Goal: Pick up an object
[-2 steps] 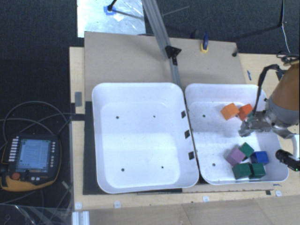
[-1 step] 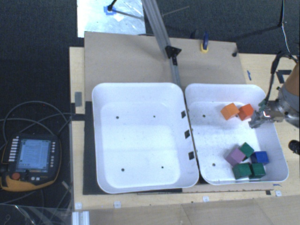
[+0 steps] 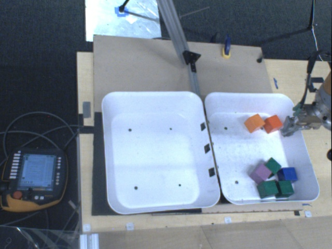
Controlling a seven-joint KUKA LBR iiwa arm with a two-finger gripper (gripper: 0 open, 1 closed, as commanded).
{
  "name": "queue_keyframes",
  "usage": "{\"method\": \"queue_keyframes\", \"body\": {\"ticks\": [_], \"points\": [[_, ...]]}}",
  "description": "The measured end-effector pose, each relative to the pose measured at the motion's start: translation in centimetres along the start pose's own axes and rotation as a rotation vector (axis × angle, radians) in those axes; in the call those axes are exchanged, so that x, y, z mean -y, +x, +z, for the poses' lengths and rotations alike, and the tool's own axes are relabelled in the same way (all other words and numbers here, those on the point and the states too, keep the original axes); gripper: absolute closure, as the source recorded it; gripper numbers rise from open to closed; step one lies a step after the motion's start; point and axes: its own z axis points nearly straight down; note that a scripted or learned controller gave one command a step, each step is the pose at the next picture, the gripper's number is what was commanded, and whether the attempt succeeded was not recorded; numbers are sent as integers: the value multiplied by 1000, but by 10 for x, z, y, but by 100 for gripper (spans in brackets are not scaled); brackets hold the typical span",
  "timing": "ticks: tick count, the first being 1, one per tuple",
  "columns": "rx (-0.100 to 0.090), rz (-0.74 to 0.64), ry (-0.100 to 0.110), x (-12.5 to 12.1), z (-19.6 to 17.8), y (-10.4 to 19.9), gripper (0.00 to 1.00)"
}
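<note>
The right bin (image 3: 244, 198) holds two orange blocks (image 3: 254, 123) (image 3: 273, 124) side by side near its far right. Near its front right corner lie a purple block (image 3: 260, 173), a blue block (image 3: 287, 174) and green blocks (image 3: 267, 189) in a cluster. My gripper (image 3: 288, 127) hangs at the bin's right rim, just right of the orange blocks, with nothing seen between its fingers.
The left bin (image 3: 111, 139) sits beside the right one, sharing a middle wall with black clips. A grey pole (image 3: 176, 30) slants over the bench's back. A teach pendant (image 3: 33, 178) lies left of the bench.
</note>
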Motion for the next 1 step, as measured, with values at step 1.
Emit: {"method": "queue_keyframes", "body": {"ticks": [1], "points": [[-4,-6,3,-14,6,52,100]]}}
